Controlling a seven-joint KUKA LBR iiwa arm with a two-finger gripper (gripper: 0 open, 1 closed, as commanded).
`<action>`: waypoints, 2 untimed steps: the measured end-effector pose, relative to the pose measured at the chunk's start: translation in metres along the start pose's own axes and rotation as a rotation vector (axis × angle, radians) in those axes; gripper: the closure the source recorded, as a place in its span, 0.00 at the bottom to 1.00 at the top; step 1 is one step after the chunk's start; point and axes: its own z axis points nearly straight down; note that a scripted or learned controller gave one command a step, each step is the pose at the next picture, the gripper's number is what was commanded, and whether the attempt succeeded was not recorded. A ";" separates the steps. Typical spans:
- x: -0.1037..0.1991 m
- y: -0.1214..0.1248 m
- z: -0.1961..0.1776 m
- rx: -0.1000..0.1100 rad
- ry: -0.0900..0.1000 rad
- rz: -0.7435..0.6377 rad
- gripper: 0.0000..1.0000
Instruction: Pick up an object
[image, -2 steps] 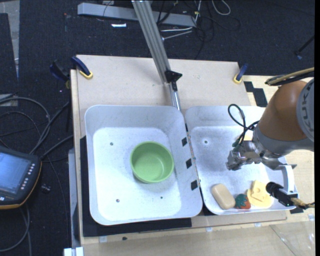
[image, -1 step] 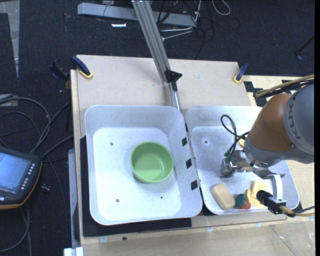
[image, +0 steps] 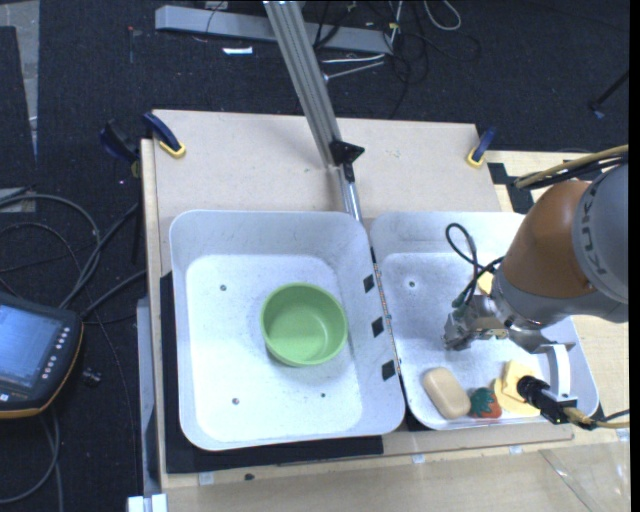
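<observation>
My gripper (image: 460, 335) hangs low over the middle of the right bin (image: 420, 265), below the orange band of the wrist. Its fingers are small and dark from this angle. Just in front of it, near the bin's front wall, lies a tan oval object (image: 446, 392). To the right of that sit a small red and green object (image: 485, 402) and a yellow piece (image: 515, 385). A green bowl (image: 304, 324) stands upright in the middle of the left bin (image: 215, 285).
A metal pole (image: 315, 95) slants down from the back to the seam between the bins. A black cable (image: 462, 245) loops above the gripper. Clamps hold the board's far corners, and a pendant lies on the floor at left.
</observation>
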 end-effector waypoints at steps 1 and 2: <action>0.002 0.006 -0.061 -0.005 -0.001 -0.001 1.00; -0.002 0.007 -0.123 -0.005 -0.001 -0.001 1.00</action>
